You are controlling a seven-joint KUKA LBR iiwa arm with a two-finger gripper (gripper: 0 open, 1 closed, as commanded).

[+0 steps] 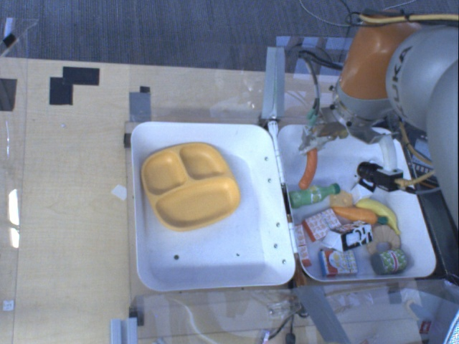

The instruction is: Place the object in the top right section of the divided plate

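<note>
The gripper point(310, 143) hangs over the upper part of the right bin point(424, 258), and a slim orange sausage point(309, 169) dangles from it, upper end seemingly pinched between nearly closed fingers, lower end pointing down toward the green bottle point(313, 195). The grip looks to be at the very tip, so the hold seems thin. The plate point(189, 185), yellow and divided, lies in the left bin point(215, 274), well apart from the sausage, across the wall between the bins. Its top right section point(205, 160) is the small one nearest that wall. The main risk, as I judge it, is the sausage slipping free during the carry, since it hangs long and loose from one end and could swing. It might also catch the wall if carried low. On release, a long thing dropped end-first could tip over the ridge into the section beside it or the large section below. The other clutter by the bottle, such as the banana point(378, 210) and cartons point(323, 225), sits clear of the route.
</note>
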